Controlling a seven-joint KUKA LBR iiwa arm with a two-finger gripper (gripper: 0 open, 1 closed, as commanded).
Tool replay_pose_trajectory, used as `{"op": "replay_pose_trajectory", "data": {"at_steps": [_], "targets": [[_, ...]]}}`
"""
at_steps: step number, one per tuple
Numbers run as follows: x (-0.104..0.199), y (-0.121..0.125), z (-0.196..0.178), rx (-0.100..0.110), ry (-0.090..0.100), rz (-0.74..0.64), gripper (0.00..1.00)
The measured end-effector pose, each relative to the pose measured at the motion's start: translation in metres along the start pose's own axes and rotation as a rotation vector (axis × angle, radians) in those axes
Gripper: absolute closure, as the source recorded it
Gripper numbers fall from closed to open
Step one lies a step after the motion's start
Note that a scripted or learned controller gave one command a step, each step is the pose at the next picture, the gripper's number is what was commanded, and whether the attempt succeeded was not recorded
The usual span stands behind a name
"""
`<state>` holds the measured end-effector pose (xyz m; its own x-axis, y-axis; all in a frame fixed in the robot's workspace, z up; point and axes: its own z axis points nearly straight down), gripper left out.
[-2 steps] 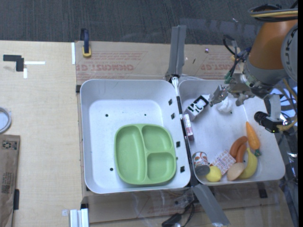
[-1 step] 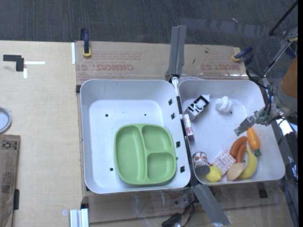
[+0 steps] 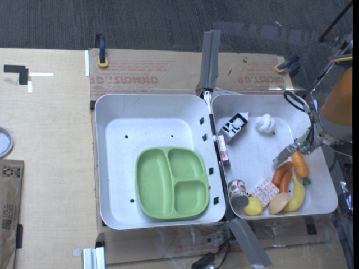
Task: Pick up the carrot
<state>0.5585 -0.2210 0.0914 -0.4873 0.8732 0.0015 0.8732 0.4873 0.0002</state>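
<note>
Orange carrot [image 3: 299,165] beside banana [image 3: 297,195], sausages [image 3: 282,177].

Matt green plastic plate [image 3: 168,190]

The carrot [image 3: 300,165] lies hemmed by a banana [image 3: 297,195] and bin wall [image 3: 328,172]; open floor lies leftward.

Two white bins side by side at frame centre on counter [image 3: 45,150]. Left bin [image 3: 112,150] holds green three-section plate [image 3: 171,182]. Right bin [image 3: 320,198]: black-and-white carton [image 3: 233,125] and crumpled white wad [image 3: 266,123] in upper part; lower right cluster of carrot [image 3: 299,165], orange pieces, banana [image 3: 297,195], lemon [image 3: 253,207], can [image 3: 236,188], patterned packet [image 3: 264,191]. Hand [image 3: 291,153] low over right bin, touching carrot's upper end; grip unclear. Arm enters from right.
</note>
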Motion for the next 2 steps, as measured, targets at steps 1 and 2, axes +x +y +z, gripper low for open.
{"op": "replay_pose_trajectory", "data": {"at_steps": [1, 2], "targets": [[0.0, 0.001, -0.009, -0.002, -0.001, 0.003, 1.0], [0.075, 0.064, -0.09, -0.001, -0.002, -0.104, 1.0]]}}
